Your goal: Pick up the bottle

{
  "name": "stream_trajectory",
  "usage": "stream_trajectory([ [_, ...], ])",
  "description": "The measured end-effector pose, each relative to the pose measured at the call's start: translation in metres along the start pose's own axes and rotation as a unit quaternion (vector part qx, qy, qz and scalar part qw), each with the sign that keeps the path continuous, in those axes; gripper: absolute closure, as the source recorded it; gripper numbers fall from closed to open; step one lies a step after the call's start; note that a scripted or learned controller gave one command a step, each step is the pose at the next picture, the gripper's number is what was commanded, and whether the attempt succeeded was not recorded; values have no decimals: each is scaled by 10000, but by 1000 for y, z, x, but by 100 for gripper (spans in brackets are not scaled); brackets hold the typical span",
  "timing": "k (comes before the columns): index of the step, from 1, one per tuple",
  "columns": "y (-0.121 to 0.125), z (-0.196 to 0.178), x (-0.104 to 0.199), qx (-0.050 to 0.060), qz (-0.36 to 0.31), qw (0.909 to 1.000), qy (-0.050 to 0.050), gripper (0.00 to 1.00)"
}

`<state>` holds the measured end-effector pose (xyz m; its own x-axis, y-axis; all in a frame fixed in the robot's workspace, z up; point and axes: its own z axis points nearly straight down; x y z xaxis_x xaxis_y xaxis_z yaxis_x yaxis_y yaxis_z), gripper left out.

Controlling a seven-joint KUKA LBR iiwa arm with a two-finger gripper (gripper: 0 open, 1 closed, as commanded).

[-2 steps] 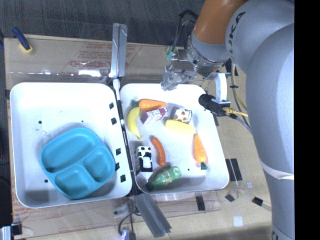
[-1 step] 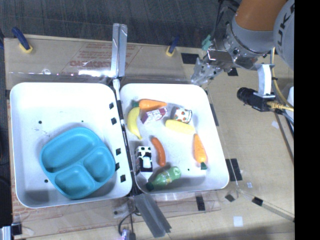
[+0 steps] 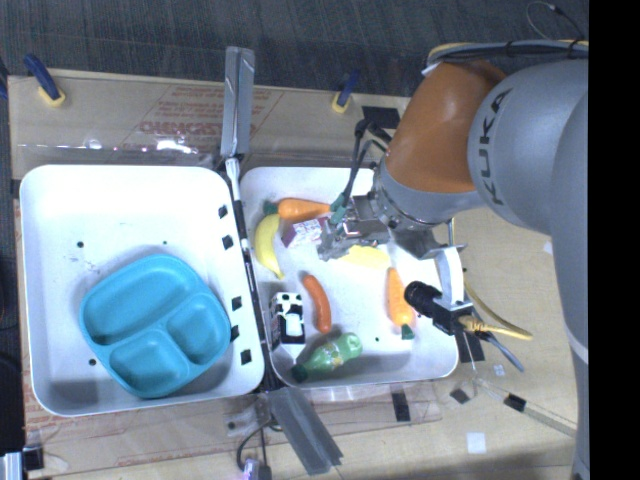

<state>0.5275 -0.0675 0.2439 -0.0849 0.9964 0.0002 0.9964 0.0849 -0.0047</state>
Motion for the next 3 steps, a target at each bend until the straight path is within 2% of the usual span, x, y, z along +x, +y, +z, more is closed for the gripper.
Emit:
stream_trajectory([
  [1, -30, -151, -60, -28, -1249, 9922, -11, 100],
  [2, -19, 54, -12, -2, -1236, 9923, 2, 100],
  [3, -58, -125, -78, -28, -1783, 9840, -15, 100],
])
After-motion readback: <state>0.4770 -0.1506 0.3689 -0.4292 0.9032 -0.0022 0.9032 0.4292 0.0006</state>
